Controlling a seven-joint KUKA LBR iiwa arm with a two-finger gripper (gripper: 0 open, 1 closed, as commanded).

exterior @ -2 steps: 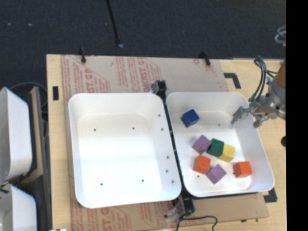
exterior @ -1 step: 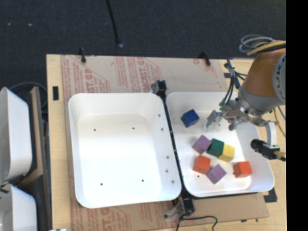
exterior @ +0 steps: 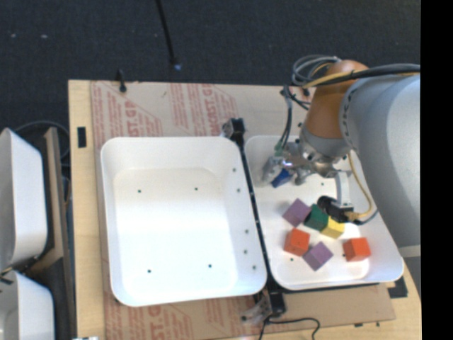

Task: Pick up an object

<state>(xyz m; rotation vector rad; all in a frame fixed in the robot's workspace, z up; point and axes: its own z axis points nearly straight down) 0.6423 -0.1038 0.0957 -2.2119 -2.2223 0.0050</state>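
Dark flooring surrounds the wooden surface point(exterior: 177, 105) carrying two white bins. Left bin point(exterior: 177, 218) lies at frame centre; right bin point(exterior: 382, 261) holds two purple blocks point(exterior: 297, 211), two orange blocks point(exterior: 297, 241), one green block point(exterior: 316, 219) and one yellow block point(exterior: 333, 227). Pincer point(exterior: 287, 172) hovers above the right bin's upper part, apart from the blocks; its opening cannot be told.

Two white bins point(exterior: 177, 218) sit side by side; the right bin point(exterior: 382, 268) holds six blocks: two purple point(exterior: 297, 212), two orange point(exterior: 297, 241), one green point(exterior: 316, 220), one yellow point(exterior: 333, 227).
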